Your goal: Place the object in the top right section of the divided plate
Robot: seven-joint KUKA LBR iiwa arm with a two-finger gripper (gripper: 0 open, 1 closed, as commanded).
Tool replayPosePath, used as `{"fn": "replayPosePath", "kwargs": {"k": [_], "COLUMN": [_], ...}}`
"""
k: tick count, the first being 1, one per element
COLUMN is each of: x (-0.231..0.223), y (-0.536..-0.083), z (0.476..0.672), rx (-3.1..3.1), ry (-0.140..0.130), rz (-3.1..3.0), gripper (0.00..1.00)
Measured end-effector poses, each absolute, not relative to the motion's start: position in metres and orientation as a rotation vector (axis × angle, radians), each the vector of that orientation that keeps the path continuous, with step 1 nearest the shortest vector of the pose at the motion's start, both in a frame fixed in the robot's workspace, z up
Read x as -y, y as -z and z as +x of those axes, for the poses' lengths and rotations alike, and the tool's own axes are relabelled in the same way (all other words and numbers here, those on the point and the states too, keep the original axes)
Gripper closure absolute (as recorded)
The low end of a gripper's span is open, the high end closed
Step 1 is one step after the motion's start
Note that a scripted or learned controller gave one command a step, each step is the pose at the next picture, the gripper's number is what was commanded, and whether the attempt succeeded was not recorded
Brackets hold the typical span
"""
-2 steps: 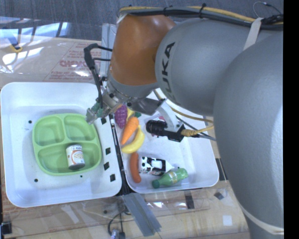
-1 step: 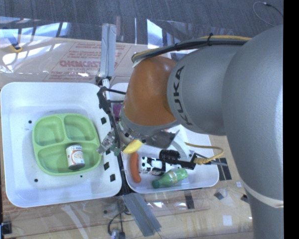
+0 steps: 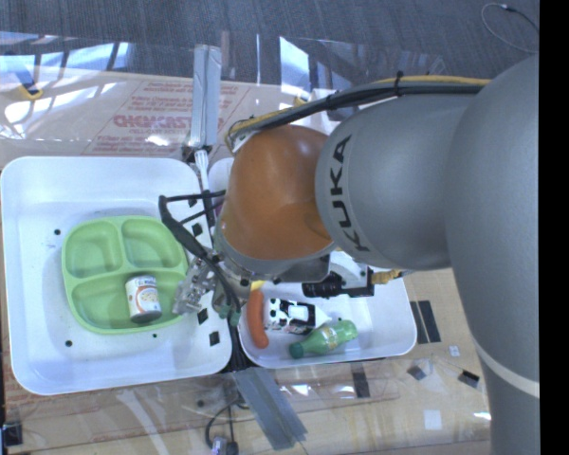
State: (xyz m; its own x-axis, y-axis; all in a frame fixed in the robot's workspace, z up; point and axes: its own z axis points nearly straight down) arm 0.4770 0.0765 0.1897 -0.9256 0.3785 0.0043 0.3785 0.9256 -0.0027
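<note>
A green divided plate [image 3: 90, 254] lies in the left white bin [image 3: 38, 188]. A small can with an orange and white label [image 3: 143, 298] stands in the plate's large lower section, toward its right side. The two upper sections hold nothing. My gripper [image 3: 195, 292] hangs at the plate's right edge, just right of the can, over the gap between the bins. Its metal fingers are small and partly blurred. Nothing shows between them. The bulk of the arm, with its orange band [image 3: 270, 192], covers most of the right bin.
The right bin [image 3: 394, 335] holds an orange sausage-like item [image 3: 257, 318], a black and white carton [image 3: 286, 316] and a green bottle [image 3: 324, 339] lying near its front edge. A clear sheet with red print [image 3: 133, 112] lies behind the bins.
</note>
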Motion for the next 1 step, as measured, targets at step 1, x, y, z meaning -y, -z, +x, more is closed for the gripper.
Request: {"fn": "replayPosePath", "kwargs": {"k": [1], "x": [-0.0509], "y": [-0.1898], "z": [0.4775], "rx": [2.94], "ry": [-0.003], "rz": [-1.098], "gripper": [1.0]}}
